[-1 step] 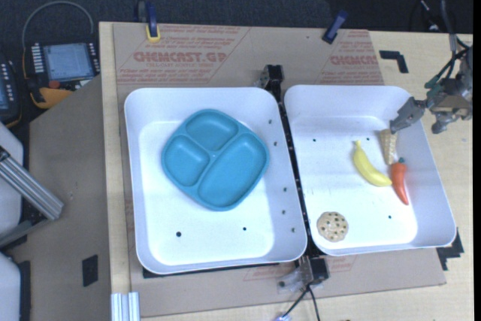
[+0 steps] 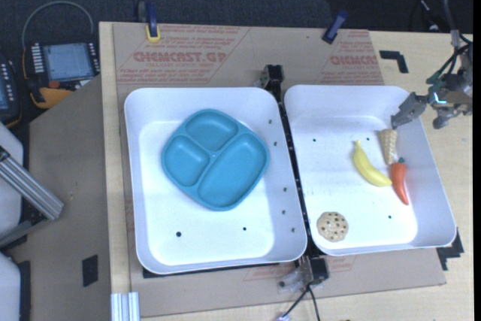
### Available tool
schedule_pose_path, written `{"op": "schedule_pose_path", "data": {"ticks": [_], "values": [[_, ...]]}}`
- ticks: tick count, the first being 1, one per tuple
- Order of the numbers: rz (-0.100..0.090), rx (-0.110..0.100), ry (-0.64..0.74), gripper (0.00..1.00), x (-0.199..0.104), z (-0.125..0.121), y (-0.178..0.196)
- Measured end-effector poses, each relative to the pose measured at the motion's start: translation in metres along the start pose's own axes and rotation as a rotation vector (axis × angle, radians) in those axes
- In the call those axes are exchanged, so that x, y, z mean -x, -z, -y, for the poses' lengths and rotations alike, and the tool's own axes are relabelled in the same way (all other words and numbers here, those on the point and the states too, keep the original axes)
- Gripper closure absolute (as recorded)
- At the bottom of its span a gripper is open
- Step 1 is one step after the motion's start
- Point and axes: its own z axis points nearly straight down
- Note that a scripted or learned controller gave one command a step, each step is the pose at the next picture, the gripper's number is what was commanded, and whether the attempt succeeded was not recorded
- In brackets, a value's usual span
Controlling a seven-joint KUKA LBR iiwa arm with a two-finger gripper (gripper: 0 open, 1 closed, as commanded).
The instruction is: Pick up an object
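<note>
Banana: yellow curved banana (image 2: 370, 165) in the right white bin (image 2: 323, 113), long axis running upper-left to lower-right.
Neighbours: orange carrot (image 2: 400, 181) and cone (image 2: 388, 145) just right; round cookie (image 2: 332, 225) below.
Gripper: grey two-finger gripper (image 2: 406, 110) above cone, jaws unclear.

Smooth glossy plastic: blue divided plate (image 2: 216, 159), white bins (image 2: 143, 237). Matt brown cardboard (image 2: 225, 49) at twelve o'clock.

Even, bright overhead lighting; the two shallow white plastic bins (image 2: 285, 237) nearly wash out, shadows are soft and short, and focus softens slightly toward frame corners.
</note>
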Motion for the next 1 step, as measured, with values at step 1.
{"op": "schedule_pose_path", "data": {"ticks": [1], "values": [[-0.002, -0.006, -0.001, 0.00, 0.0041, 0.0065, -0.0457]]}}
